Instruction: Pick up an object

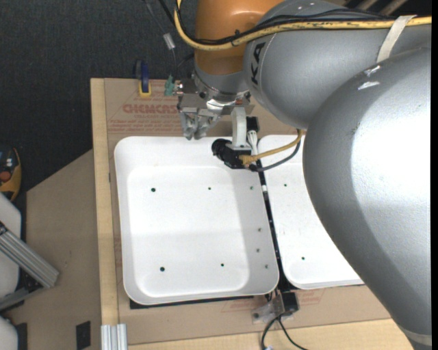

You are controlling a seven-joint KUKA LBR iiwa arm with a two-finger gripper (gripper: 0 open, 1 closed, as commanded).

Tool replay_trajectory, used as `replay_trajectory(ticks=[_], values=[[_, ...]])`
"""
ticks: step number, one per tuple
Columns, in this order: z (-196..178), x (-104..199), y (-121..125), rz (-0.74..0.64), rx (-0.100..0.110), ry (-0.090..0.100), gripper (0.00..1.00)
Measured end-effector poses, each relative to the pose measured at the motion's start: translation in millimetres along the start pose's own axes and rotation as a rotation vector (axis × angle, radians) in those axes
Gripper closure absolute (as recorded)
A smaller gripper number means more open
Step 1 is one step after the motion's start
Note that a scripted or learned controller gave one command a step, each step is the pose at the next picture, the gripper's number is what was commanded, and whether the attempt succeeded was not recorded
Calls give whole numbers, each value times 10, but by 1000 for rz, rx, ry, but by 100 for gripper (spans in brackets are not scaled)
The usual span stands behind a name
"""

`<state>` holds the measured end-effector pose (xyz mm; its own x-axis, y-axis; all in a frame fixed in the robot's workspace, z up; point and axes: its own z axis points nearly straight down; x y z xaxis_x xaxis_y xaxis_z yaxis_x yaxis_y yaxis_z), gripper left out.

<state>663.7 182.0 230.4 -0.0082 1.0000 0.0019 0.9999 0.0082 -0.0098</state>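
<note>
Closest to you, the grey arm (369,171) takes up the right side of the view, its broad link reaching in from the right and covering most of the right bin (301,270). You see just that bin's left part and its near-left corner.

At the near edge of the brown bench board (102,205), a small black plug (286,301) with a dark cable sits just below the gap between the two bins. To the left, off the bench, a length of aluminium rail (27,256) lies at a slant.

The left bin (130,225) is in plain sight. It is shallow and white with rounded corners, and a few small dark dots are spread across its floor. It sits just beside the right bin, with a thin dark line between their rims.

Further back, a black fitting (229,154) with a yellow cable hangs from the wrist over the far-right corner of the left bin. The gripper (195,128) is to its left, at the far rim of the left bin, over the strip of board printed with red lettering (147,109). You cannot tell from this angle whether the tool is released or clenched, and nothing shows in its grasp. With the right bin largely hidden, you also cannot tell where the object to be picked lies.

Above the wrist is the orange band (226,20). At the far edge of the board stands a blue clamp (144,78).
</note>
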Motion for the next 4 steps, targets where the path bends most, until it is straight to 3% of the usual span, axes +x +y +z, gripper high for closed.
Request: replay_trajectory(ticks=[1, 2, 3, 4], values=[[-1029, 467, 26, 2, -23, 3, 100], [-1295, -578, -168, 18, -11, -5, 100], [-464, -235, 13, 6, -2, -3, 100], [-969, -678, 19, 12, -16, -2, 100]])
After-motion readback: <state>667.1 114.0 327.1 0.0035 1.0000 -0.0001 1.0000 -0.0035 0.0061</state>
